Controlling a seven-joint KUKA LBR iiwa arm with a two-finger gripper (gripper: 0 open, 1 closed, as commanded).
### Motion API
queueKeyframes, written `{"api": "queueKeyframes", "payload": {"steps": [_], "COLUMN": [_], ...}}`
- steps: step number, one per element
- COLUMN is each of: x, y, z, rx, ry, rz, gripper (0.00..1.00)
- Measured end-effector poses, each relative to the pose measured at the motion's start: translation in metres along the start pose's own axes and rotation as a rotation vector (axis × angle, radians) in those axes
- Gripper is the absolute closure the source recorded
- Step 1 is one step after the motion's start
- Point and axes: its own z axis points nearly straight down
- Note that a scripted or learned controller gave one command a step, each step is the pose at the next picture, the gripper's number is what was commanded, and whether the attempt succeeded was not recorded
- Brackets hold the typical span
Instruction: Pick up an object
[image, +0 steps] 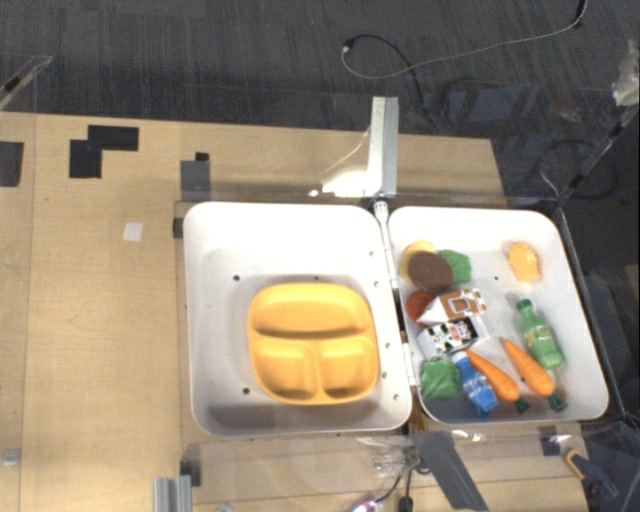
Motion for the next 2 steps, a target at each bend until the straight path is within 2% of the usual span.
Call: {"api": "queueKeyframes", "payload": {"steps": [1,2], "x": [0.0201,0.0200], "y": [-0.0176,-0.0176], "z": [0.0332,0.0328], "rx": [0.058,0.058], "ry": [0.028,0.028], "rz": [-0.198,-0.198], "gripper": [1.00,0.00]}}
